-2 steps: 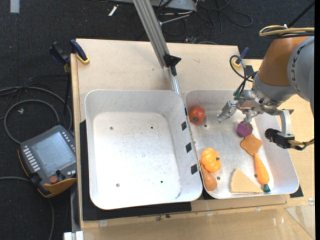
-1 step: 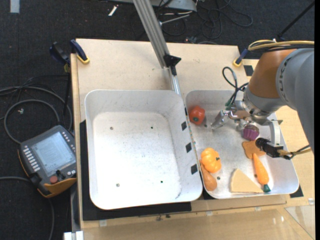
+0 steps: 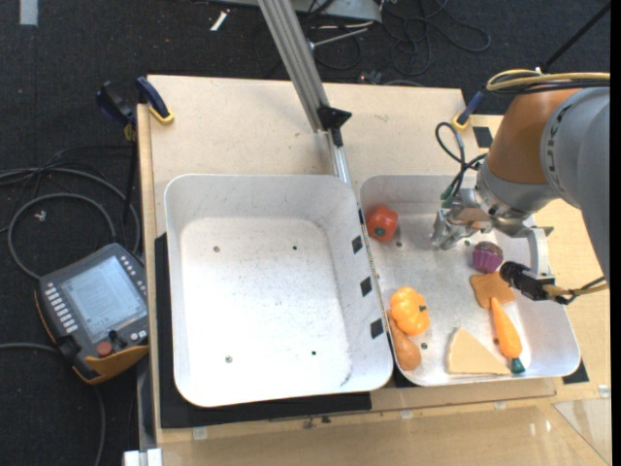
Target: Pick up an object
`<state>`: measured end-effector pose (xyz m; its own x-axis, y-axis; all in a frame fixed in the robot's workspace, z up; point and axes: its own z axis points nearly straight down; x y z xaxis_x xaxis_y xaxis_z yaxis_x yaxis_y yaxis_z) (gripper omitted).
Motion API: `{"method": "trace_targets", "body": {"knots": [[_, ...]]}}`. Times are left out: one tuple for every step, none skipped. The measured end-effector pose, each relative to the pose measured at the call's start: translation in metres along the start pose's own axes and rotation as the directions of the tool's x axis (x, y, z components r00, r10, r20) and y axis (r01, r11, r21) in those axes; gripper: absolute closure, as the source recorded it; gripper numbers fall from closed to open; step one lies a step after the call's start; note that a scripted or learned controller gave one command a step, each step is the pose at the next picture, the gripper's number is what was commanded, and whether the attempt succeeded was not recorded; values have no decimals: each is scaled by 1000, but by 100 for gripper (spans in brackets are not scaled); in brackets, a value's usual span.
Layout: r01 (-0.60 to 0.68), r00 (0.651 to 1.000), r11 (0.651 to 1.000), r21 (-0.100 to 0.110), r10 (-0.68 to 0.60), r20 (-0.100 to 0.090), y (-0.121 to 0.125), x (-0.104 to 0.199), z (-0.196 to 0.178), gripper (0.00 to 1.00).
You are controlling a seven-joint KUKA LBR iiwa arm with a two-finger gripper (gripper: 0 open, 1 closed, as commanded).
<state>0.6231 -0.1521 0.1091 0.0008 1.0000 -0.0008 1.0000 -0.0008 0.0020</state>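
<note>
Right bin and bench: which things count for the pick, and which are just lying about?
For the pick, in the right bin:
red tomato
purple onion
orange pumpkin
carrot
cheese wedge
gripper

Lying about:
left bin
teach pendant
clamp

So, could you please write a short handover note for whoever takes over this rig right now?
Gripper: low in the right bin, over bare floor near the bin's far side; no object seen between its fingers.
Things, all in the right bin: red tomato near the divider, purple onion just beside the wrist, carrot, orange mini pumpkin, brown pear-shaped piece, cheese wedge, flat tan piece.
Left bin holds none of them.
Done: nothing lifted.
Left: grasp and raise one object; the onion and the tomato look closest.
</note>
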Motion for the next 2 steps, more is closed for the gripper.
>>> {"method": "trace_targets", "body": {"knots": [[4, 1000, 1000, -5, -4, 0, 6, 8, -59, 100], [4, 1000, 1000, -6, -4, 1, 2, 8, -121, 100]]}}
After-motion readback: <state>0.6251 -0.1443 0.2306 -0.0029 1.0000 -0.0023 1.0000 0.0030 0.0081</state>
